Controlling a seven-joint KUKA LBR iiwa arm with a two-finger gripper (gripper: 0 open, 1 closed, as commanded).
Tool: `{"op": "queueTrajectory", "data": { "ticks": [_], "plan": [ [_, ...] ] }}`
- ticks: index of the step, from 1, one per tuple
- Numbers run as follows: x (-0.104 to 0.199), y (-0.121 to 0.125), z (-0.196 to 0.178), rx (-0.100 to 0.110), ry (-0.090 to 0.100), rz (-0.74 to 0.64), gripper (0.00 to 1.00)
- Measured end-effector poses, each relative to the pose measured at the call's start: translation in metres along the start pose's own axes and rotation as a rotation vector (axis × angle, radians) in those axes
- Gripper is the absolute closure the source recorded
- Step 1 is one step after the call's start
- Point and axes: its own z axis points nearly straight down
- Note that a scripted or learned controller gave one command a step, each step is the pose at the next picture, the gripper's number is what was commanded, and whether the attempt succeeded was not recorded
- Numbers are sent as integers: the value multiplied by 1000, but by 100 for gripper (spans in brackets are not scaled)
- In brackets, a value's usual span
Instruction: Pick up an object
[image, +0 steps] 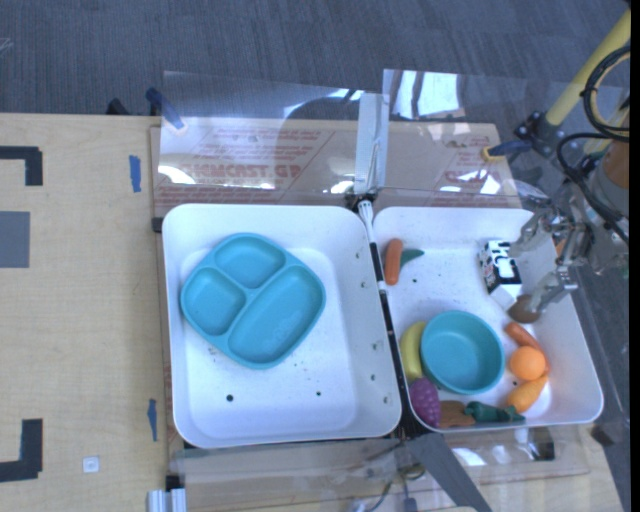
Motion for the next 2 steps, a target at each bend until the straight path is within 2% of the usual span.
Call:
{"op": "queueTrajectory", "data": {
  "ticks": [1,2],
  "plan": [
    [-58,-6,135,3,-10,-5,0],
    [-44,24,138,-1,-1,73,0]
  ]
}}
